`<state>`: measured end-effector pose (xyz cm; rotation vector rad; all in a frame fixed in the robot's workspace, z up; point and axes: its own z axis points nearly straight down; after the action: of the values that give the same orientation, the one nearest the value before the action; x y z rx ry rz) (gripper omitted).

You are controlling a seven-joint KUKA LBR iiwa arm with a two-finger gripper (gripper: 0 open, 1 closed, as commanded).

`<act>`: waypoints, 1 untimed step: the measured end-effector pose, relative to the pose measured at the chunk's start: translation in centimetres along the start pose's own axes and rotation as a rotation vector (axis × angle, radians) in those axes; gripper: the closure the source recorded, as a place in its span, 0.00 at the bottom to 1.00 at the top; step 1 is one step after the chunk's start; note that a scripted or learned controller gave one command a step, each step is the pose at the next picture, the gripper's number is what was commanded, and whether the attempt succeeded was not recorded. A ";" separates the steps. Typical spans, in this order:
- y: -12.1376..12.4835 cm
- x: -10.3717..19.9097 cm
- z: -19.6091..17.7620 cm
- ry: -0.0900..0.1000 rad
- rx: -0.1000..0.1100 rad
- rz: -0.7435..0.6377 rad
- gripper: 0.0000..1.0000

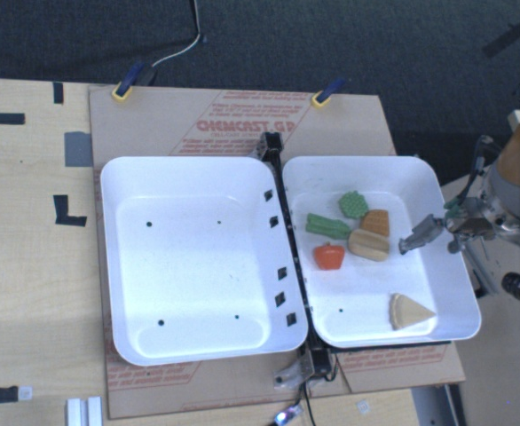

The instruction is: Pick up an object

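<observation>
— Looking from above, where is the hand [413, 238]?

— Over the right bin's [424, 177] right side, holding nothing; open or closed, I cannot tell. The tan block [369, 245] lies just left of it, long axis across.

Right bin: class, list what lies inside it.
Right bin holds a green round piece, green long piece, orange block, tan roll, red piece and tan wedge. The roll hides part of the block.
</observation>
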<state>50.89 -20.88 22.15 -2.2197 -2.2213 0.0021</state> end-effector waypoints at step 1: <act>2.4 5.3 -11.8 -0.002 -0.013 -0.008 0.00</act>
<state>53.30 -15.54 33.89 -2.2188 -2.2376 -0.0103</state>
